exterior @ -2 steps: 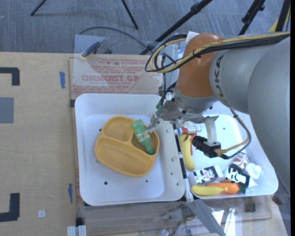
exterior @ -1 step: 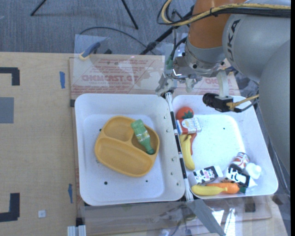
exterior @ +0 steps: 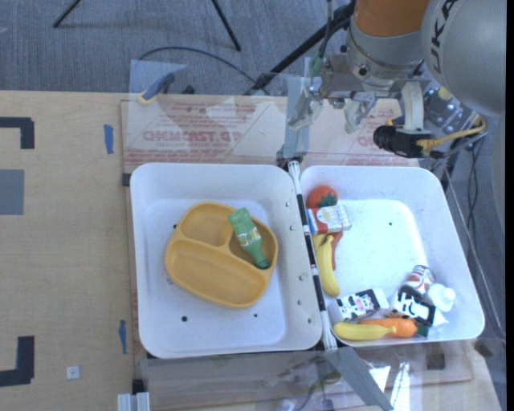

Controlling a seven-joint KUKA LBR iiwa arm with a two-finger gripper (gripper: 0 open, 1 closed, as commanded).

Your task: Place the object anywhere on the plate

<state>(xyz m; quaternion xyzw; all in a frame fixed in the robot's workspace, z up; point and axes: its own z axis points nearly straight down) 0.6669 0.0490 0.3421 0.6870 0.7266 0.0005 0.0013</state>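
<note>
Bottle [exterior: 248,237] lies on plate [exterior: 210,273], its label illegible.

Grey carpet floor [exterior: 96,40] (tripod legs [exterior: 225,28]) behind wooden bench [exterior: 56,241]

We note the arm [exterior: 474,48] — smooth grey casing, a broad orange band [exterior: 389,18] above the wrist. Below it, a metal gripper [exterior: 329,112] — pale fingers, black cylinder, yellow cable alongside.
</note>
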